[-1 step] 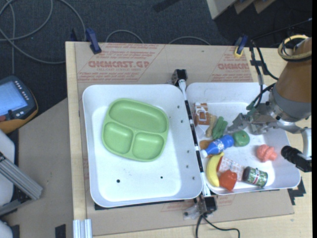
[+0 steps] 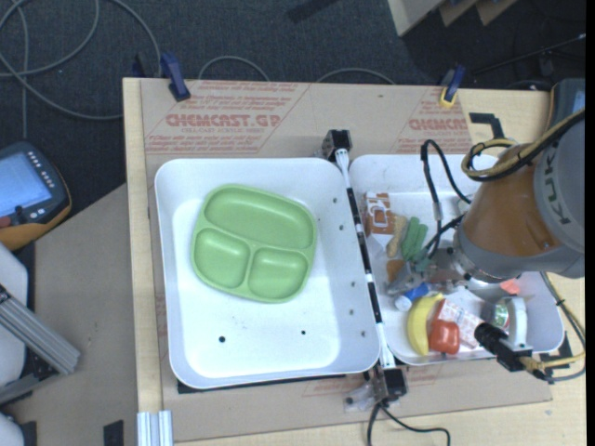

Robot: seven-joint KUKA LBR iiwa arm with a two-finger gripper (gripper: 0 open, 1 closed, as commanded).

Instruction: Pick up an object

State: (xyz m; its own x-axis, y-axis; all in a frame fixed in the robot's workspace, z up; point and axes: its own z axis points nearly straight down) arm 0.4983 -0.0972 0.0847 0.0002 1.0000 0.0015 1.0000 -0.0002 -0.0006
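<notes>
The right bin [image 2: 395, 167] holds a pile of small objects. Among them are an orange and white carton [image 2: 376, 214], a green piece [image 2: 413, 237], a yellow banana-shaped toy [image 2: 420, 324], a red object [image 2: 444, 338] and a small can [image 2: 503, 316]. My arm reaches in from the right, its orange band [image 2: 507, 214] above the bin's middle. My gripper [image 2: 430, 268] points down into the pile, just below the green piece and above the banana toy. The wrist hides what lies directly under it.
The left bin [image 2: 186, 342] holds a green divided plate [image 2: 254, 242] in its upper half. A black clamp [image 2: 337, 142] sits where the bins meet. Blue clips [image 2: 173, 74] hold the cardboard at the back. Cables [image 2: 437, 170] run over the right bin.
</notes>
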